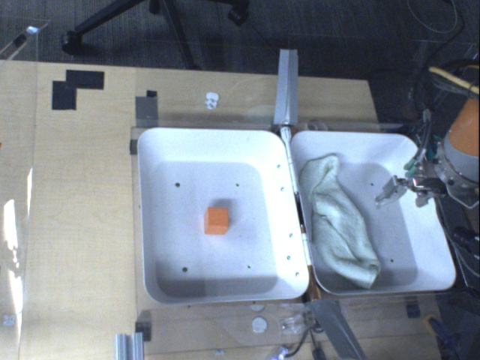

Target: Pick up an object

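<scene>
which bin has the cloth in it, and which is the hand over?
Both: the right bin. The pale crumpled cloth lies along its left side, and the hand is above its upper right. The left bin holds an orange cube.

The bench looks like pale wood, smooth with a fine grain and a faint sheen at the left. Both bins look like white plastic, smooth and slightly glossy: the left bin and the right bin. Between them at the far side stands a bar of grey, dull metal. In the right bin lies a cloth, pale, soft and matt, rumpled into folds. In the left bin sits a cube, orange and matt. The gripper looks like grey metal with a dull shine. The floor beyond the bench is dark and rough, like carpet.
</scene>
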Available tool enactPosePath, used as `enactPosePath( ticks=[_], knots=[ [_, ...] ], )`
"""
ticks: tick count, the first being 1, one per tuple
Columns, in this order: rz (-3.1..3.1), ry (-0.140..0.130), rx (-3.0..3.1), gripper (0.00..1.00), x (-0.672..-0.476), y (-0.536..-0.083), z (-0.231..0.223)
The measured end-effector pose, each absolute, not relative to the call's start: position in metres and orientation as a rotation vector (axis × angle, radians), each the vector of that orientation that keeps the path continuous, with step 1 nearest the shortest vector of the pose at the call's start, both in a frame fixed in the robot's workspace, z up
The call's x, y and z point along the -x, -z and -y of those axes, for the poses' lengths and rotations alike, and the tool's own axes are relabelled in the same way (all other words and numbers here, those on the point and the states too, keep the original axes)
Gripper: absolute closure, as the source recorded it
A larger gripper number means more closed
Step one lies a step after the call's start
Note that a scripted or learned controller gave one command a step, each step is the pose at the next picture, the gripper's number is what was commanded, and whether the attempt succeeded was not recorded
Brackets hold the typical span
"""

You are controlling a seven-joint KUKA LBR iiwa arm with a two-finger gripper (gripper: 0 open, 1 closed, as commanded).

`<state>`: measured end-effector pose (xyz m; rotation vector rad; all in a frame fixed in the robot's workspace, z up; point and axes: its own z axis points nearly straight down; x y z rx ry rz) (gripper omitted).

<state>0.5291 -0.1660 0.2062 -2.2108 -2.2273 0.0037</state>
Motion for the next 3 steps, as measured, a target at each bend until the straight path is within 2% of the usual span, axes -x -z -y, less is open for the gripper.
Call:
enactPosePath(
  ticks=[1, 2, 3],
  knots=[
    [2.200, -0.003, 2.237, 0.00, -0.567, -0.098, 0.193],
    [2.204, -0.003, 2.233, 1.00, -0.569, -0.106, 0.192],
    [2.142, -0.002, 2.298, 1.00, -0.597, -0.207, 0.166]
  ],
)
